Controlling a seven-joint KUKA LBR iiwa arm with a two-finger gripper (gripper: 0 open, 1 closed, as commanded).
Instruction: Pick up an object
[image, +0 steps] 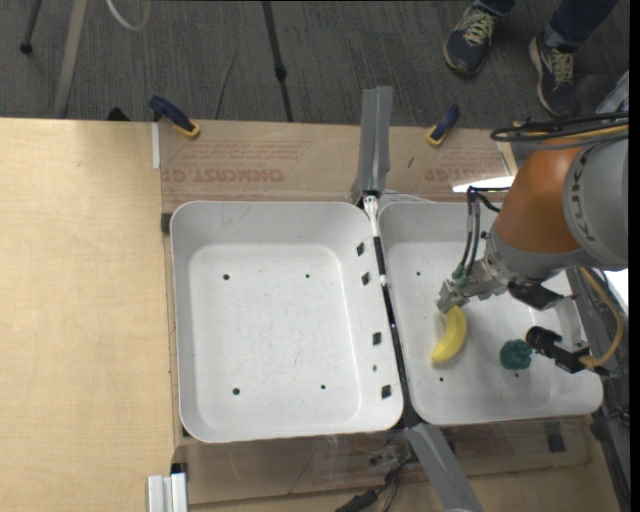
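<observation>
A yellow banana lies in the right bin, left of its middle, running from upper right to lower left. A small dark green object sits to the banana's right in the same bin. My gripper is low in the right bin, directly over the banana's upper end and touching or nearly touching it. The grey arm with its orange band reaches in from the right and hides part of the bin's right side.
The left bin lies beside the right one, with a raised divider between them. A black fitting with cables hangs close to the green object. Clamps hold the cardboard at the back.
</observation>
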